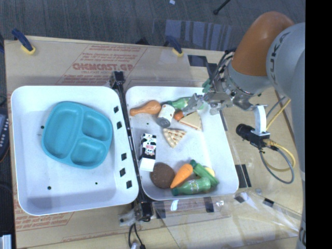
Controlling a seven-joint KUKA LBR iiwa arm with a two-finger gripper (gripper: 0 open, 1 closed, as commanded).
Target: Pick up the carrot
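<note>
Carrot [181, 175] first: you will find it in the right bin [223, 139], near that bin's front edge, lying at a slant with its orange tip toward the brown oval piece [163, 175] it touches and its green top pointing up and right. A green vegetable [196, 186] lies just beside it along the front wall, with a small yellow piece [208, 171] at the right end.

Further back in the same bin you see a drumstick [146, 108], a waffle-patterned wedge [175, 137], a pale triangular slice [191, 121] and a small black-and-white carton [149, 145] near the left wall.

The hand [199, 101] sits over the back right corner of that bin, well apart from the carrot, low among the toys there, close to a green and white piece [175, 105]. Whether it is spread or pressed together you cannot tell; the wrist hardware hides the tips. The arm [280, 40] comes in from the right.

The left bin [31, 191] carries a blue divided plate [78, 134]. Both bins rest on the cardboard-covered table [83, 61].
</note>
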